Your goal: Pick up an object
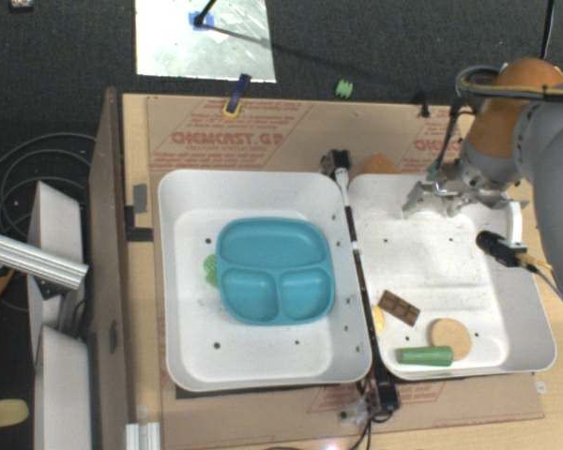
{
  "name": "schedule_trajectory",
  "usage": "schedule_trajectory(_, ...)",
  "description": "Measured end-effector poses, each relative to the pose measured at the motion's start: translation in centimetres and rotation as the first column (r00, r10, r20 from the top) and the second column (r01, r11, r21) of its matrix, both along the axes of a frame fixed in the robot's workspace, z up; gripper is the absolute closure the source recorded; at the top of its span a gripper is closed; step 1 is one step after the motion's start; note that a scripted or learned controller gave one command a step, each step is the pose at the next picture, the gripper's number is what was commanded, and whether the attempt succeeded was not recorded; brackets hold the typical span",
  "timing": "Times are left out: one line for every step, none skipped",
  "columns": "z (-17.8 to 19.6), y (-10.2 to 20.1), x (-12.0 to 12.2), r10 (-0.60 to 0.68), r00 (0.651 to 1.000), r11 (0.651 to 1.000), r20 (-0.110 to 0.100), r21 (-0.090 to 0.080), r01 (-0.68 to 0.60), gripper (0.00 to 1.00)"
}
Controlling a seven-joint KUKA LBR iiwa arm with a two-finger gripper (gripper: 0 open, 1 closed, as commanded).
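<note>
Camera view: gripper parked at the far edge of the right bin, nothing held

Fingers [415,201] of the gripper [434,198] are seen splayed apart with only white bin floor beneath them, low over the back of the right bin [530,293]. Possible targets are all well apart from it, near the front wall: a brown chocolate-bar piece [399,307], a tan round cookie [450,336] and a green cylinder [424,354] touching the cookie. Closing here would likely catch air. The flat cookie and bar could easily be slid rather than lifted, and the cylinder may be rolled against the wall. The blue divided plate [274,269] in the left bin [183,279] is judged too wide to be gripped except at its rim.
</note>
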State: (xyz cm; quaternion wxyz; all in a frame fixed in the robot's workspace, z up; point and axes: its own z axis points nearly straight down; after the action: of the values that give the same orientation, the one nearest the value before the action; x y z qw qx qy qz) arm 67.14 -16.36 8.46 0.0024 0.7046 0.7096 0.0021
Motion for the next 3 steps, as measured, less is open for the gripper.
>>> schedule_trajectory(0.0, 5.3, -5.0, 0.0, 1.0, 1.0, -0.009, 0.003, 0.0, 0.0)
schedule_trajectory(5.0, 0.0, 0.1, -0.007, 1.0, 1.0, 0.005, -0.004, 0.007, 0.0)
schedule_trajectory(-0.2, 1.4, -0.3, -0.002, 1.0, 1.0, -0.007, 0.001, 0.002, 0.0)
